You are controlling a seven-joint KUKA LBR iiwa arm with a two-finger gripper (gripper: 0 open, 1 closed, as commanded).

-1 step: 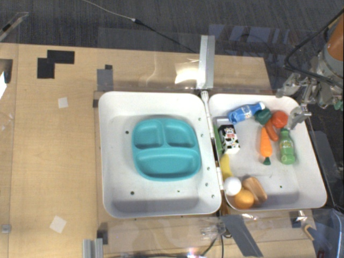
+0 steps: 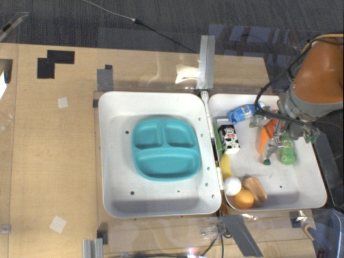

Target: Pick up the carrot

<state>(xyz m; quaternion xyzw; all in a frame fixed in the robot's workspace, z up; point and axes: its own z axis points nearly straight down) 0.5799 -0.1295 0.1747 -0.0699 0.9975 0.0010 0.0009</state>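
We see the tool (image 2: 275,144) over the carrot (image 2: 265,137) in the right bin (image 2: 312,190); finger opening unclear, can't tell.

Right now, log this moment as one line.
task: pick carrot | gripper: over right bin, beside carrot | carrot: lying in bin, not lifted | left bin: teal tray

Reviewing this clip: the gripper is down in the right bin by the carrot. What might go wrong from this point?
1. The carrot lies close beside a green object, so the gripper may nudge or catch that instead.
2. The carrot is slim and partly hidden under the wrist, so a misaligned close may let it slip out.
3. A blue object lies near its top end and might be knocked on lifting.
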